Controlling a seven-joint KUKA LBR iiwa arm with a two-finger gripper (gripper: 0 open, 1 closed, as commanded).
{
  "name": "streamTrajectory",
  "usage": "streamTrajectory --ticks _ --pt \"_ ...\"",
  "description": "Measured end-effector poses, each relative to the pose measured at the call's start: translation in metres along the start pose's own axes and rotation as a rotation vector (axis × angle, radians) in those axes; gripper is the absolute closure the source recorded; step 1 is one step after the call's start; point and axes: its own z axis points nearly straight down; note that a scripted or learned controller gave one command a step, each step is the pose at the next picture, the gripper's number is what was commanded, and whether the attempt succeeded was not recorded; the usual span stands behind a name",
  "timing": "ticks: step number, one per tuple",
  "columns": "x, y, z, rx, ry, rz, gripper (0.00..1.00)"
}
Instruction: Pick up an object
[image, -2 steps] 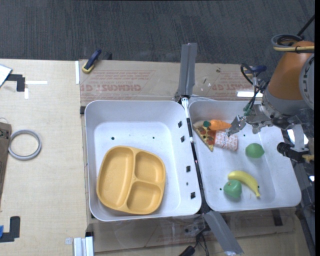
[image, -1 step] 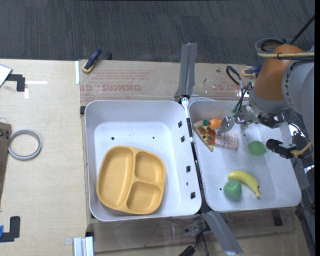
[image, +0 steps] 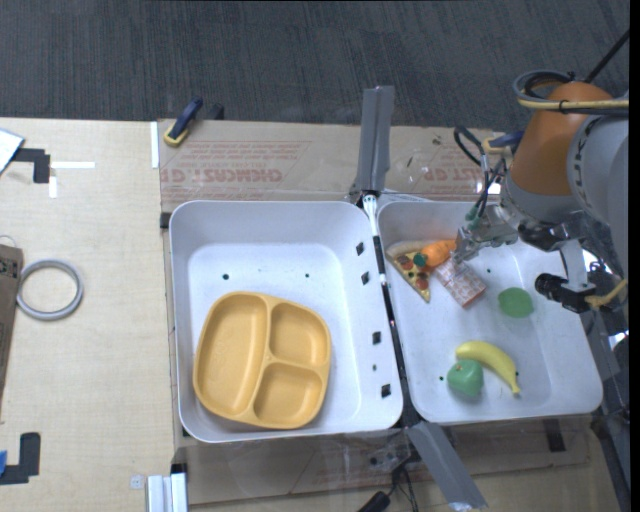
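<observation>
The right bin (image: 560, 395) holds several toys. A pizza slice (image: 410, 268) and an orange carrot (image: 437, 252) lie at its far left. A pinkish speckled block (image: 463, 286) sits just beside them. A flat green disc (image: 516, 302) lies to the right. A banana (image: 490, 361) and a green apple (image: 464, 380) rest near the front. My gripper (image: 467, 244) hangs low at the back of this bin, right over the carrot's end and the top of the pinkish block. Its tips blend into those toys.
The left bin (image: 200, 240) carries a yellow divided plate (image: 264, 360). A grey divider post (image: 375, 140) stands between the bins at the back. A tape roll (image: 45, 289) lies on the bench at the far left. The arm's orange band (image: 545, 140) looms over the right bin's back corner.
</observation>
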Motion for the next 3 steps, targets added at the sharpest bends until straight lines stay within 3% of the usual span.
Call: streamTrajectory --ticks 1,2,3 --pt "0.000 0.000 0.000 0.000 0.000 0.000 0.00" --pt "0.049 -0.037 0.016 0.012 0.005 -0.081 0.00" --pt "0.047 -0.037 0.006 0.011 0.003 -0.077 1.00"
